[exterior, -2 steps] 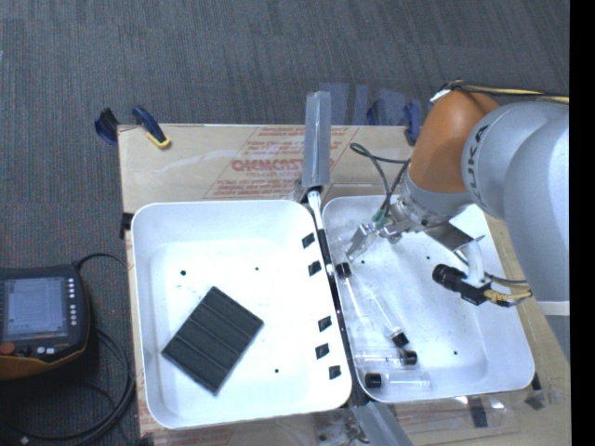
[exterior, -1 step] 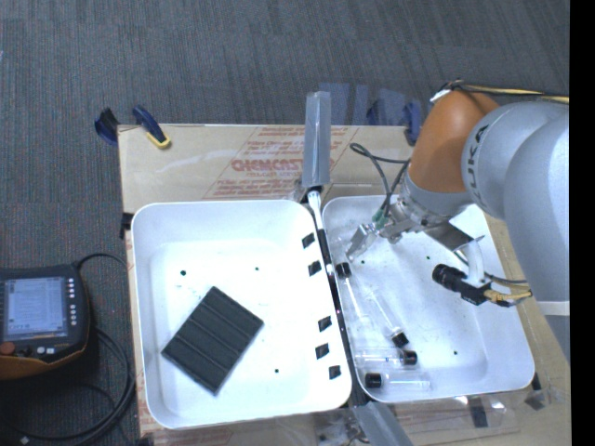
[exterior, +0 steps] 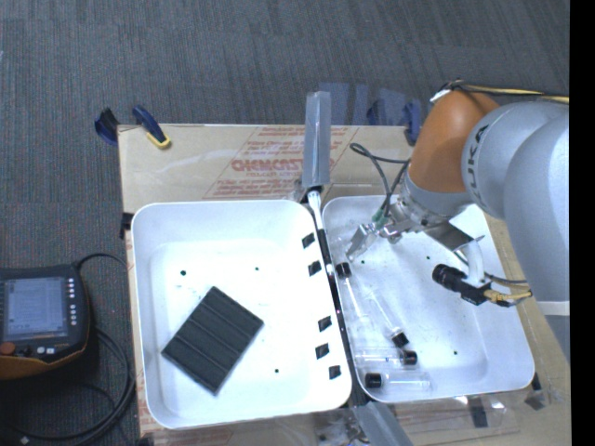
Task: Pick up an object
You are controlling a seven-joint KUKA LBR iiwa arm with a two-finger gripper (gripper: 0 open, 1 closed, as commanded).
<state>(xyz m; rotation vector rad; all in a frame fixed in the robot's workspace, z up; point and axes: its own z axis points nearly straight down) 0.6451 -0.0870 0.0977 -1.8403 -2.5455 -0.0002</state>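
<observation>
A dark grey ribbed rectangular pad (exterior: 214, 339) lies flat in the left bin (exterior: 153, 240), toward its front left. Several clear plastic tubes with black caps (exterior: 383, 319) lie in the front part of the right bin (exterior: 507, 342). One more small black-capped piece (exterior: 342, 269) sits by the divider. My gripper (exterior: 364, 238) hangs low over the back left corner of the right bin, just above and right of that small piece. I see nothing held in it.
A row of black clips (exterior: 319, 295) runs along the wall between the bins. A grey upright post (exterior: 317, 147) stands behind the divider. A black cable plug (exterior: 456, 280) hangs off the arm over the right bin. A teach pendant (exterior: 37, 319) lies at the far left.
</observation>
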